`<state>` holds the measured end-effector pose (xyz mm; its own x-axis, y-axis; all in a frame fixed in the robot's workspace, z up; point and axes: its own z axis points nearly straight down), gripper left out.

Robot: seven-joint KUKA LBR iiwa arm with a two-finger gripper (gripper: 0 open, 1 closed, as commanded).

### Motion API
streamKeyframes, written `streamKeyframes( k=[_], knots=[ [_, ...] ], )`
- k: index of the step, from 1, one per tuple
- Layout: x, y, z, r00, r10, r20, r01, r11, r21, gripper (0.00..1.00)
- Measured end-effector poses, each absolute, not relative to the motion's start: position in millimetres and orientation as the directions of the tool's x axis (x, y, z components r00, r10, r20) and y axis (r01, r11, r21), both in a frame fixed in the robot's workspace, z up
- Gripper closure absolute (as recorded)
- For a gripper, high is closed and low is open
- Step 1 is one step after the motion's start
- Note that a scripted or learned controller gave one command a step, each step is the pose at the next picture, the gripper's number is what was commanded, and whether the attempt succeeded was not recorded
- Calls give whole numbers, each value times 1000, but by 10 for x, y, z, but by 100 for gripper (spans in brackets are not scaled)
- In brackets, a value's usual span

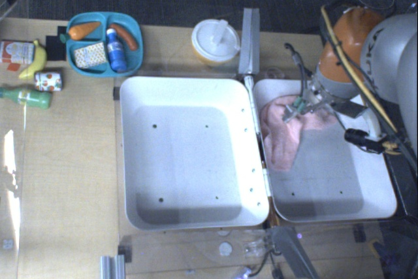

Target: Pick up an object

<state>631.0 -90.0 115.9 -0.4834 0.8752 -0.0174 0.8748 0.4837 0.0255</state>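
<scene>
white bins sit side by side, the left bin (186, 153) bare and the right bin (333, 199) holding a pink cloth (282, 134) against its left wall, long axis running near to far. the gripper (302, 104) sits right at the cloth's far right corner, so the cloth spreads left and nearer from it. whether it has pinched any fabric, i cannot tell. farther back stand a blue tray (104, 42) and a lidded cup (215, 41).

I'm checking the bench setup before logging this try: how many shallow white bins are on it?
2. The left bin sits mid-bench, below the blue divided tray. The right bin adjoins it and holds a pink cloth, with the gripper at the cloth's top.
</scene>
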Motion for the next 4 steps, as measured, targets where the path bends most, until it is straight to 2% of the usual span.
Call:
streamKeyframes(
  k=[1,2,3,4],
  knots=[
    [6311,-901,1161,-484,875,-18,875,484,26,0],
    [6382,-896,922,-457,889,-9,889,457,15,0],
    [6484,-487,1865,-580,814,-4,814,580,6,0],
    [6038,-912,1498,-442,897,-1,897,442,2,0]
  ],
)
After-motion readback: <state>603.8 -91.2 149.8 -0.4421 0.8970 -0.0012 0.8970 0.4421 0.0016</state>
